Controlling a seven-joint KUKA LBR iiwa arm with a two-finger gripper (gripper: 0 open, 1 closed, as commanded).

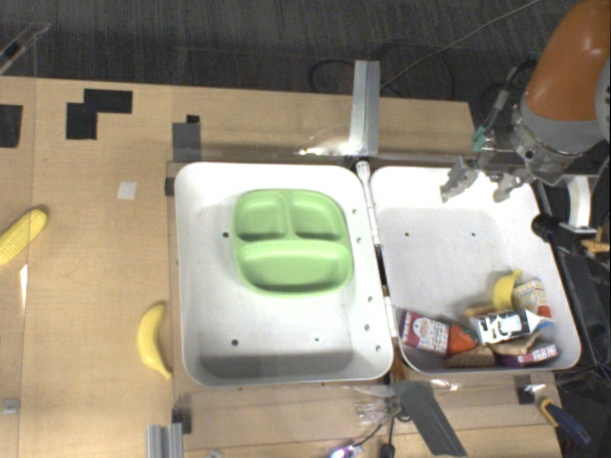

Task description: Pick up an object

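Nearest the camera, along the front wall of the right bin [573, 346], lies the heap of small things to pick from: a red and white packet [425, 334], a black and white carton [503, 327], a yellow piece [506, 289] and a few more wrappers pressed together, touching or overlapping one another and crowded against the bin's front and right walls. None of it is lifted, so the pick looks not yet begun. That crowding leaves little room for fingers to come down beside any one item near the walls; the heap's upper, inner side faces bare bin floor and seems the easier approach. The left bin [191, 284] holds a green divided tray [289, 239], well apart from the heap across the shared wall. Outside the bins, a banana [153, 340] lies on the bench by the left bin and a toy corn cob [21, 237] farther left. At the far edge of the right bin the gripper [475, 184] hangs with its two fingers spread apart and nothing between them, well apart from the heap, with open floor between.
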